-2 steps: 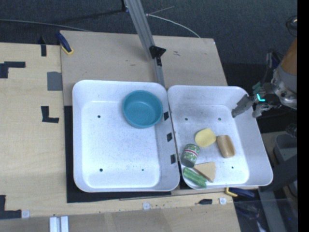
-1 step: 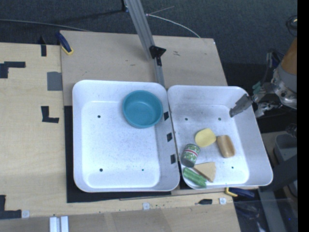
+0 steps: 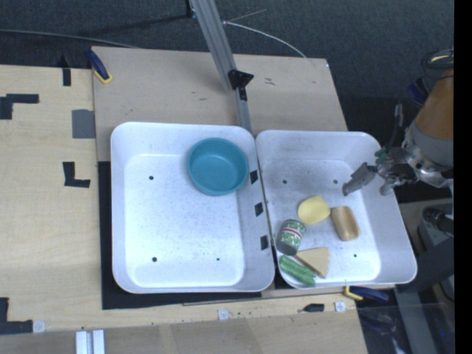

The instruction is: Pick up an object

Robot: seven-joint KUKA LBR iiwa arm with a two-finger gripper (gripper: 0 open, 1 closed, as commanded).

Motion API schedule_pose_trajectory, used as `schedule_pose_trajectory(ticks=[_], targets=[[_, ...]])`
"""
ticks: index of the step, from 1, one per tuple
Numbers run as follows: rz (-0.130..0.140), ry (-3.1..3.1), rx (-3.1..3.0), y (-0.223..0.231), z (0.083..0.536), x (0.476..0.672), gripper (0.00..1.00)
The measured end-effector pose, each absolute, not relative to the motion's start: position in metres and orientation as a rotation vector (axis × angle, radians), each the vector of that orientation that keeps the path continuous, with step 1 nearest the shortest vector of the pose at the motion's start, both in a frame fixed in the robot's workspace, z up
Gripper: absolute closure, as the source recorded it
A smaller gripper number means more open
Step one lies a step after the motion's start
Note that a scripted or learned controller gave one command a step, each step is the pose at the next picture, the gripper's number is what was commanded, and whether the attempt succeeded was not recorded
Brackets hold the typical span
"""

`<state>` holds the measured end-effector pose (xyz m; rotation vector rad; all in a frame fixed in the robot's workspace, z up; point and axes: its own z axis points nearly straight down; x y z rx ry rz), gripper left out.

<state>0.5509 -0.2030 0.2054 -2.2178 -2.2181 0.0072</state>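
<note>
My gripper (image 3: 372, 182) hangs over the right edge of the right bin (image 3: 295, 150), its two dark fingers spread open with nothing between them. Below and left of it lie a yellow lemon-shaped object (image 3: 314, 209) and a brown bread-like piece (image 3: 344, 222). Nearer the front are a green-and-white can (image 3: 290, 236), a tan wedge (image 3: 315, 260) and a green cucumber-like piece (image 3: 296, 270). A blue bowl (image 3: 217, 166) sits at the back of the left bin (image 3: 147, 227).
A slanted metal pole (image 3: 218, 43) rises behind the bins and meets the bench near their shared wall. The arm's orange band (image 3: 436, 109) is at the far right. Black tape marks dot the wooden bench on the left.
</note>
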Motion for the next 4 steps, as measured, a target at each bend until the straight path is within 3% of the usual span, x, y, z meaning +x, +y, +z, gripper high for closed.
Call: schedule_pose_trajectory(ticks=[2,3,4], targets=[[0.001,-2.221,-2.222,-0.204,0.097,0.560,0.00],[0.002,-2.223,-2.218,-0.203,0.108,0.559,1.00],[-0.003,-2.226,-2.223,-0.204,0.168,0.568,1.00]])
